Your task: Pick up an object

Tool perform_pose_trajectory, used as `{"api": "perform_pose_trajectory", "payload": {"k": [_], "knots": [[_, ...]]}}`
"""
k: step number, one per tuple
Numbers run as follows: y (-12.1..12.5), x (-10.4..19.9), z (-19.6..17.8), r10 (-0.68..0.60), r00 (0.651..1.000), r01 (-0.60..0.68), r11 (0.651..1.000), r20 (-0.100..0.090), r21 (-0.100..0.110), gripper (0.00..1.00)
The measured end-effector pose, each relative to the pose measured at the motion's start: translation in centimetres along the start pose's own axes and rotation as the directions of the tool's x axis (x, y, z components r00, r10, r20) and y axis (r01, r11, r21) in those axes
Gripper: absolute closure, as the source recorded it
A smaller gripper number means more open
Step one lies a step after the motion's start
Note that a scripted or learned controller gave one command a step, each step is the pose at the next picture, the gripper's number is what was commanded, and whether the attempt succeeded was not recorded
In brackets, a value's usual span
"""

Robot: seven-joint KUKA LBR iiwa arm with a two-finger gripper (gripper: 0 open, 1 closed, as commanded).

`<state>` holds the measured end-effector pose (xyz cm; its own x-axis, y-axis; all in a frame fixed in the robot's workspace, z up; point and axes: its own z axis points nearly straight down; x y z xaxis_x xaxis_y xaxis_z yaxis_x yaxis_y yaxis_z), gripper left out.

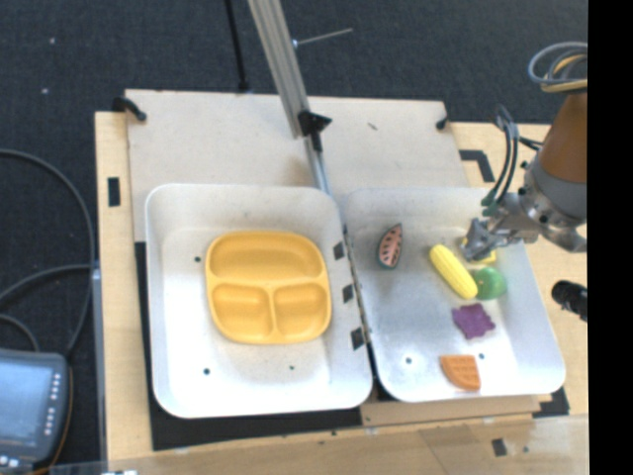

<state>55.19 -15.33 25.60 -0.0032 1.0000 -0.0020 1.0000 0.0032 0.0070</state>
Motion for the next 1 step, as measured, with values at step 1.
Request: {"api": "perform_pose_trajectory", "payload": {"k": [1], "knots": [[-1.13,4.21,0.54,-0.002,1.000,0.002,1.000,-0.001,0.005,1.00]]}}
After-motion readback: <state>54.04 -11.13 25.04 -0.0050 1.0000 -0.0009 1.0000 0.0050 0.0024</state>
